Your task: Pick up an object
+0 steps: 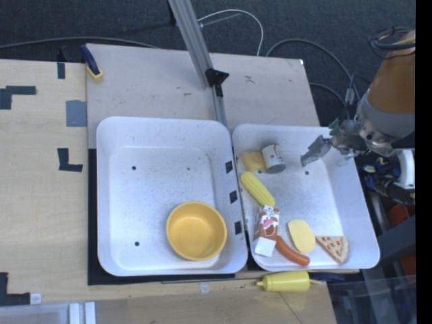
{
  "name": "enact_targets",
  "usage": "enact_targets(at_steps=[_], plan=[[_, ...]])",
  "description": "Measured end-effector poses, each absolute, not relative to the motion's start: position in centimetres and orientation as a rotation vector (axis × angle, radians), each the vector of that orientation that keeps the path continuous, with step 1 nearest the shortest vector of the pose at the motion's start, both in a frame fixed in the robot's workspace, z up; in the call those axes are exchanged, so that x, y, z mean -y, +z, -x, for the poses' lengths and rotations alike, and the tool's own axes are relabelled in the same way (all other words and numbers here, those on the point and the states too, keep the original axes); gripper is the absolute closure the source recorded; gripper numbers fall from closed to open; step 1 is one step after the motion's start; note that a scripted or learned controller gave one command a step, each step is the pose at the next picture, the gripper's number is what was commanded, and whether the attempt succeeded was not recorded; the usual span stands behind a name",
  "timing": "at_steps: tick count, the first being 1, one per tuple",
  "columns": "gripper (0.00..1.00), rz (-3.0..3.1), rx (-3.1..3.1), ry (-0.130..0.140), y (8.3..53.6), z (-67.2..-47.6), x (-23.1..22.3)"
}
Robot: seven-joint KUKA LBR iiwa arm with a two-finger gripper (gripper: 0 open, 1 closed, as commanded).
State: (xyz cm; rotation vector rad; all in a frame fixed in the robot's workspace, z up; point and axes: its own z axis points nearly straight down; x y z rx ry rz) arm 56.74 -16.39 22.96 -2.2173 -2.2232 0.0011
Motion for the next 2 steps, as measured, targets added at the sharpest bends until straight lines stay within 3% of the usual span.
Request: enact_targets(at_steps=[1,2], plan=[[0.0,2.217,2.223,0.001,23.0,-56.7,16.4],[0.0,2.217,2.219,0.008,17.7,-57.3,17.1]])
